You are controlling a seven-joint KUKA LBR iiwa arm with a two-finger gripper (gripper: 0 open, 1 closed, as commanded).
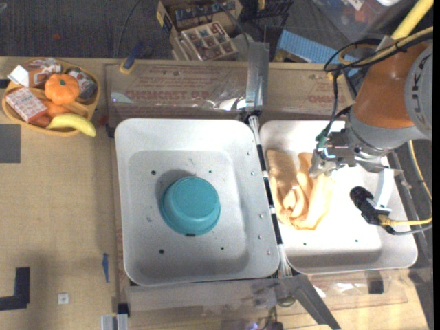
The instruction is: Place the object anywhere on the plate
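— Where is your pincer?

— My pincer [320, 165] hangs low in the right bin [399, 253], at the upper right edge of the cloth [300, 191]. Whether it is released or clenched, I cannot tell from above; my wrist covers it.

— And the cloth?

— It lies crumpled, pale orange, against the left side of that bin, just beside the wall shared with the left bin [130, 184].

— The plate?

— The teal plate [191, 205] sits in the middle of the left bin, well apart from the cloth.

— Anything further out?

— A basket [14, 105] with a banana [72, 123] and a small pumpkin [62, 89] rests at the bench's far left corner.
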